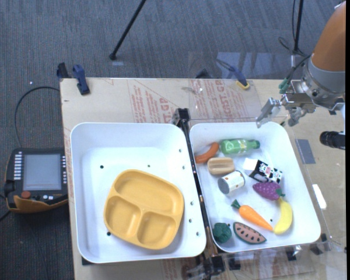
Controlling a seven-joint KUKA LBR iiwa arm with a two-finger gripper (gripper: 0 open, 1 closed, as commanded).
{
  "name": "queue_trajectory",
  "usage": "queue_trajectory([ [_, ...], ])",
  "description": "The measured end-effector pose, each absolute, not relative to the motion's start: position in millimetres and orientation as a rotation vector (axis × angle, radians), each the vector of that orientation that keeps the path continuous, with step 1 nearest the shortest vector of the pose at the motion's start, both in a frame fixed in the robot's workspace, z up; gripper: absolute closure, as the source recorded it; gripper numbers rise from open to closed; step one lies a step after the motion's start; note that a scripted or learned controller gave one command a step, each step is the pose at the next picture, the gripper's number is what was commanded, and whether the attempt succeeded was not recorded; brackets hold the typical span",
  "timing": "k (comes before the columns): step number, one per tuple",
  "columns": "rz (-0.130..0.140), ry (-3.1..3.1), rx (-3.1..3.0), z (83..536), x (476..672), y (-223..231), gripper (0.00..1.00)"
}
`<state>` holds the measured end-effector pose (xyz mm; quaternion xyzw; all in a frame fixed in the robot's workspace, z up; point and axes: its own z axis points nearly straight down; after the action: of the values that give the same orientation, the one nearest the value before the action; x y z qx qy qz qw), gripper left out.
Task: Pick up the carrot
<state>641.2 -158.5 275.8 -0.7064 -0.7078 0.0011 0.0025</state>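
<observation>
Carrot [254, 216] lying near the front of the right bin [300, 174], between banana [284, 216], watermelon slice [249, 233] and broccoli [222, 232], grapes [268, 190] just behind. Gripper [279, 113] up over the bin's back-right corner, fingers spread open, holding nothing. Yellow divided plate [143, 208] sitting in the left bin [90, 150].

Robotics laboratory. Evidence: a plywood bench [134, 98] on grey carpet, with a black-and-orange handheld teach pendant [39, 178] on the floor left of it, black tripod legs [131, 22] behind it, and blue clamps [80, 79] on its rear edge.
</observation>
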Motion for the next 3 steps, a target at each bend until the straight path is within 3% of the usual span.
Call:
queue_trajectory([
  [1,0.012,-2.184,-2.237,208,555.7,-124,0.0],
  [2,0.012,-2.223,-2.195,88,478.2,-112,0.0],
  [3,0.011,-2.213,-2.202,98,479.1,-113,1.0],
])
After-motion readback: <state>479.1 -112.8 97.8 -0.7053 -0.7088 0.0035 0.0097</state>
